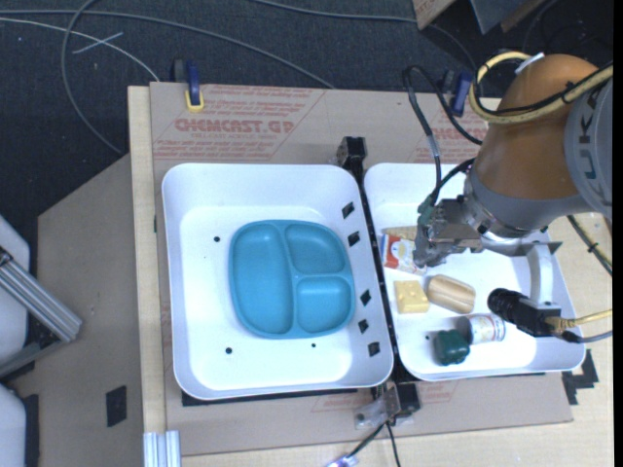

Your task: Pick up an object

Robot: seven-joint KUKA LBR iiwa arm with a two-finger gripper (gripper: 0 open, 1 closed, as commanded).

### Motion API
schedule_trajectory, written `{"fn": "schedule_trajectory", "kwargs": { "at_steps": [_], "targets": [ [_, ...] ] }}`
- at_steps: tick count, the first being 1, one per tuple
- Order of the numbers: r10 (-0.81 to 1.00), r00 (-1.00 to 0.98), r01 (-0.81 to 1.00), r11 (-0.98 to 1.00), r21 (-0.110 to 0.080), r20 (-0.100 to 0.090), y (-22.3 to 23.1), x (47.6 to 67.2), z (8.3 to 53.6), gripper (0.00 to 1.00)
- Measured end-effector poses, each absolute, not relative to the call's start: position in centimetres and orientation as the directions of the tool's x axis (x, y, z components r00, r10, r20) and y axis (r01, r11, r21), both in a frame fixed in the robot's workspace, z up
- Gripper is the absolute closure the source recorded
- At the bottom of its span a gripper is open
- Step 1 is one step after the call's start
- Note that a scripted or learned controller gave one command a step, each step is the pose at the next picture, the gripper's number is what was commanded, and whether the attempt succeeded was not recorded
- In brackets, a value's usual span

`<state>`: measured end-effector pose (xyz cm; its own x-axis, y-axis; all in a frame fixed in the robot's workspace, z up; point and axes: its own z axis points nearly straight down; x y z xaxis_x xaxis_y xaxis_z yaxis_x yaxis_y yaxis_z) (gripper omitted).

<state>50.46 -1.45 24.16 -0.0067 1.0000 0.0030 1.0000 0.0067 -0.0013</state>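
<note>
So the pickable stuff all sits in the right bin (401, 195), bunched toward its left half. There's a red-and-white packet (394, 251) lying flat near the wall shared with the other bin. A yellow block (411, 296) is just below it in the view, and a tan roll (452, 293) lies on its side right next to the block, touching or almost touching it. Nearer the front rim there's a small bottle (469, 337) on its side, with its dark green cap pointing left.

The gripper (426, 251) is down low over the packet's right edge, with the block and roll just below it. Whether it touches the packet I can't say, and honestly I can't tell whether it's open or closed from up here (the wrist covers most of it). Nothing visibly sits in its grasp.

The arm (531, 154) comes in from the right and bends down into the bin. Its big orange section looms over the bin's back right corner.

Next door, the left bin (195, 261) holds a blue divided plate (290, 278) sitting roughly in the middle. Both bins rest on the bench (243, 115), which has red lettering on its brown surface.
</note>
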Motion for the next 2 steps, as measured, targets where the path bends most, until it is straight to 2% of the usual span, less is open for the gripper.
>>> {"fn": "schedule_trajectory", "kwargs": {
  "at_steps": [2],
  "targets": [
    [1.000, -0.006, 1.000, 0.006, -0.004, 0.003, 9.1, 48.2, 23.9, 1.00]
  ]
}}
